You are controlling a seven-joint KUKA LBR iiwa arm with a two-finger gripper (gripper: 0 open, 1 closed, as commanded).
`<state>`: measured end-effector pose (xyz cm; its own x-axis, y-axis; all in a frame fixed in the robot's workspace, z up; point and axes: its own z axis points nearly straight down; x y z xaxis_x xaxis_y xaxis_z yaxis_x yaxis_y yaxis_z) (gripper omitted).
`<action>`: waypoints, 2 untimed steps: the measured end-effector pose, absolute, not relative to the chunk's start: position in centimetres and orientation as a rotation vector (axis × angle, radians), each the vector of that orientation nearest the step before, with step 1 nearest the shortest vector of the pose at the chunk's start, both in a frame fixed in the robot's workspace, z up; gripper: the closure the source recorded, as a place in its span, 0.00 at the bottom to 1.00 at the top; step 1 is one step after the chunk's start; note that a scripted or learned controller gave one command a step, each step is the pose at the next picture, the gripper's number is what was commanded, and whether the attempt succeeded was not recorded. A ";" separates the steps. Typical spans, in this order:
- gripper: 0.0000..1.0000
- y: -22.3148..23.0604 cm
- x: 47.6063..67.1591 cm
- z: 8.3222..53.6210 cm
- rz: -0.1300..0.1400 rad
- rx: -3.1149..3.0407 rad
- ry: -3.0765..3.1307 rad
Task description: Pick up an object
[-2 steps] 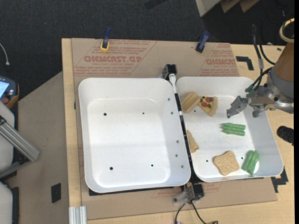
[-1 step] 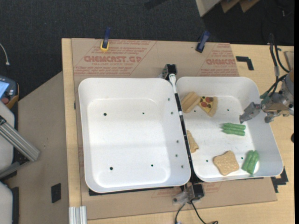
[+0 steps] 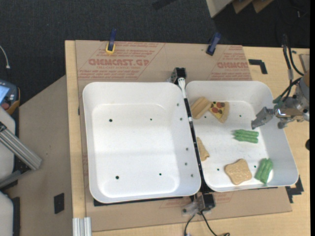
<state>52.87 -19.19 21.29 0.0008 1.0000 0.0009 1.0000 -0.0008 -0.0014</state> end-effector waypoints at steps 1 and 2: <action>0.00 -22.5 53.6 20.7 0.000 -2.226 -2.222; 0.00 -22.3 64.1 29.6 -0.012 -2.227 -2.241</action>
<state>64.15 -22.28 29.64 -0.0059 1.0000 -0.0071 0.9998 0.0060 0.0178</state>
